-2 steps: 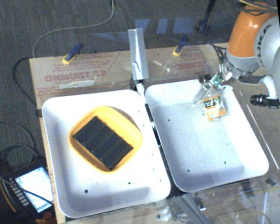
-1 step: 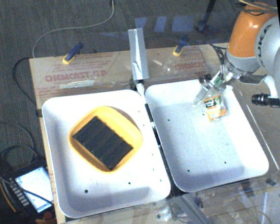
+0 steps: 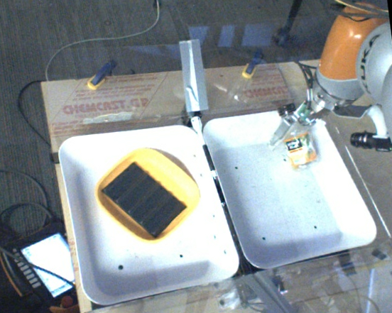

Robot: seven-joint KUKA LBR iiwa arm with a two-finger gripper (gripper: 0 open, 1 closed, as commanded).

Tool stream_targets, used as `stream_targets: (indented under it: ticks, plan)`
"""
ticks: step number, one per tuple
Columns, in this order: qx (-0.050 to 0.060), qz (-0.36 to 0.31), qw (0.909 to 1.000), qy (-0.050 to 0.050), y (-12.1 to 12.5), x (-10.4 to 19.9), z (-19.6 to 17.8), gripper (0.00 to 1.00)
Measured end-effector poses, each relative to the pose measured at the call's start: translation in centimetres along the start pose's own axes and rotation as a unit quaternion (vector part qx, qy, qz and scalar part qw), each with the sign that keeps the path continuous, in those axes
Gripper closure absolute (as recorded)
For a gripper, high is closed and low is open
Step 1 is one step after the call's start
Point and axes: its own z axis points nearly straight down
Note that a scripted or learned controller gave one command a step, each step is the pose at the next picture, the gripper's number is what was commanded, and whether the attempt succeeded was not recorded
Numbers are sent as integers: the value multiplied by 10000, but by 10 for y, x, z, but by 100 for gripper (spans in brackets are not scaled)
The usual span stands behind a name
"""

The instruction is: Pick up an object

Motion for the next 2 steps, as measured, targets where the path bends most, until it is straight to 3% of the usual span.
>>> stream_targets:
  ticks: [1,2]
  plan:
    - [-84,-52,9999,-106,-5,6,0,0]
    - [-122,-269,9995,-115,-11,5,1,0]
